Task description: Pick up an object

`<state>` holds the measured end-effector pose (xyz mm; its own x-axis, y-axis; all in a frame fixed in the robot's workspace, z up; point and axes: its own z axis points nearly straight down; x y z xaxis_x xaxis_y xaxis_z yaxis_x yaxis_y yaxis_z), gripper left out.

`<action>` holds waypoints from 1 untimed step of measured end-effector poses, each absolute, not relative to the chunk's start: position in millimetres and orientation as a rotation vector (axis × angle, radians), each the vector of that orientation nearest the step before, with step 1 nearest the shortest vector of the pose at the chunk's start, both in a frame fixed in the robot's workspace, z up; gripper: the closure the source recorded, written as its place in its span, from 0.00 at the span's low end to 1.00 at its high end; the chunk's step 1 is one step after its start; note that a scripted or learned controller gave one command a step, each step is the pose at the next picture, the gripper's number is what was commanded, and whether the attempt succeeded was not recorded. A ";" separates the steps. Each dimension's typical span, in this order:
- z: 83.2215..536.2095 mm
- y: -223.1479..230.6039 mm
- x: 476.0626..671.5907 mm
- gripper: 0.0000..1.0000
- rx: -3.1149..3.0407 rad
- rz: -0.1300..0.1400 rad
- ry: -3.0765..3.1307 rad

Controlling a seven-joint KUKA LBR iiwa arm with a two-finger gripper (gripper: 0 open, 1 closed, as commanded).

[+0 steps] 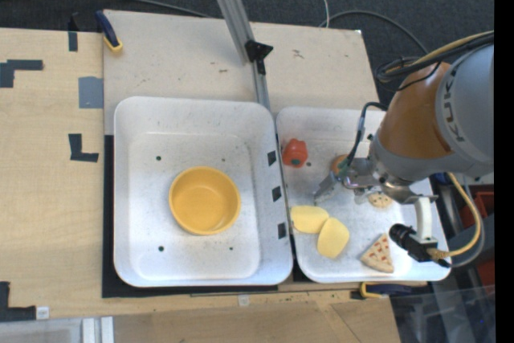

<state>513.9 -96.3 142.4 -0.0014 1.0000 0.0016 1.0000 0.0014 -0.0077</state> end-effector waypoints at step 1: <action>91.3 -95.5 514.0 0.00 -2.220 0.000 -2.221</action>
<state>514.0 -95.5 91.3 -0.0003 1.0000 0.0008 1.0000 0.0003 -0.0010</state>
